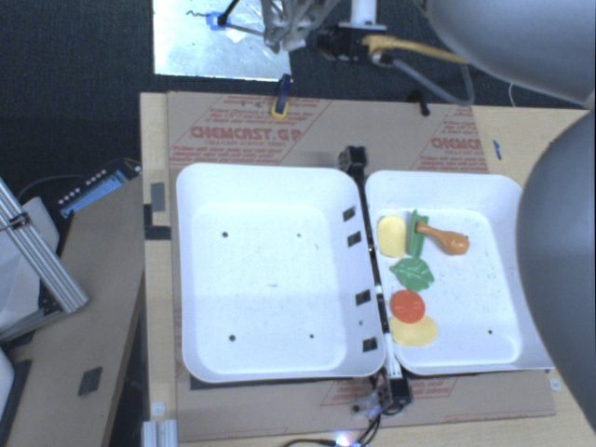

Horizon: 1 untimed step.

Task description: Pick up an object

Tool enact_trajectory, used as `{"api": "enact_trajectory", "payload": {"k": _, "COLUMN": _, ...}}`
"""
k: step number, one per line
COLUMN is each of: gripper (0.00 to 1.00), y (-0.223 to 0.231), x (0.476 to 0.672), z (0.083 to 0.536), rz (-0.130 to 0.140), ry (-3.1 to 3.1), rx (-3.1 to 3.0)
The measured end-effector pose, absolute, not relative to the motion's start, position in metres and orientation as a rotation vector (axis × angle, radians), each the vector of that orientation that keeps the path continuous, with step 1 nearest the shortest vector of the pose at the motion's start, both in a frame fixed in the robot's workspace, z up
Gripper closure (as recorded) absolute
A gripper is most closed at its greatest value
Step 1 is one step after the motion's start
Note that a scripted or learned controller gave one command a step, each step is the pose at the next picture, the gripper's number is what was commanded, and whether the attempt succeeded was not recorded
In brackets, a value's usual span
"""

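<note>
The toys sit bunched in the right bin (498,203), against its left wall: a carrot (438,237), a green leaf (412,272), a tomato (407,305). I can't tell the hand's state. Packed so tight, a grab could nudge neighbours and slip.

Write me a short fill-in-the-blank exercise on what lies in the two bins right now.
1. All the toy food lies in the ____ bin as the camera sees it.
2. The red round piece rests against a flat ____ piece nearer the bin's front edge.
3. The green leaf lies between the red round piece and the pale yellow piece, close to the ____ that separates the bins.

Missing words: right; yellow; divider
</note>
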State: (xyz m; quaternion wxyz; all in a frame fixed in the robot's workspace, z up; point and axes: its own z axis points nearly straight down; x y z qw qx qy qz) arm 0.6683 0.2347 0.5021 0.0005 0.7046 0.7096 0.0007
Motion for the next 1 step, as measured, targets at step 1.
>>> {"api": "enact_trajectory", "payload": {"k": 1, "gripper": 1.0, "y": 0.2347, "x": 0.6683, "z": 0.5075, "rz": 0.002, "ry": 2.229, "rx": 2.213}}
